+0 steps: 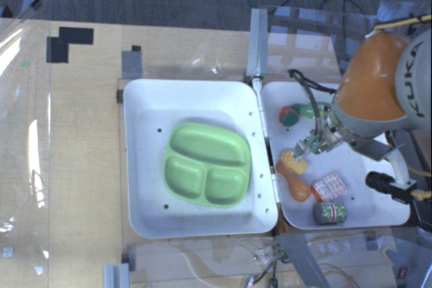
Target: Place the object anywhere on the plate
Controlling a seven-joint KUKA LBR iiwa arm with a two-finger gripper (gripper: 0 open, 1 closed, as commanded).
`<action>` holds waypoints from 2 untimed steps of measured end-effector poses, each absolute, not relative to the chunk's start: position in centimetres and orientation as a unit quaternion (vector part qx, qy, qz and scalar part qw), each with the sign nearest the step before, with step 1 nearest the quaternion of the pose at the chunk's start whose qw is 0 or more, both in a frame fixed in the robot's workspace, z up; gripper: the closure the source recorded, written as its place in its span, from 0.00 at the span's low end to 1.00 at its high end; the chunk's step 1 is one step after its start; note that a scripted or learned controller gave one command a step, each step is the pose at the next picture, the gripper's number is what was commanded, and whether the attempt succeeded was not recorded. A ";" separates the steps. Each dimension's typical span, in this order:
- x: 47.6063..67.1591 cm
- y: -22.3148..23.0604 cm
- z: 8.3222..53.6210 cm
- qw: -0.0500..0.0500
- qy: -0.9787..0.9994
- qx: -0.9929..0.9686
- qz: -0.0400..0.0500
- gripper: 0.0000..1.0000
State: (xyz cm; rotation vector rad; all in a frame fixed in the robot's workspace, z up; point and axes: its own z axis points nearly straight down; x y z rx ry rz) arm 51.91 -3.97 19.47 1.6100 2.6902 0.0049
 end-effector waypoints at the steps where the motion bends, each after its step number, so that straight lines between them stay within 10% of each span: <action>1: 48.9 -9.0 23.3 0.005 0.852 0.524 0.002 1.00; 2: 53.9 -11.4 24.1 0.002 0.642 0.767 0.001 1.00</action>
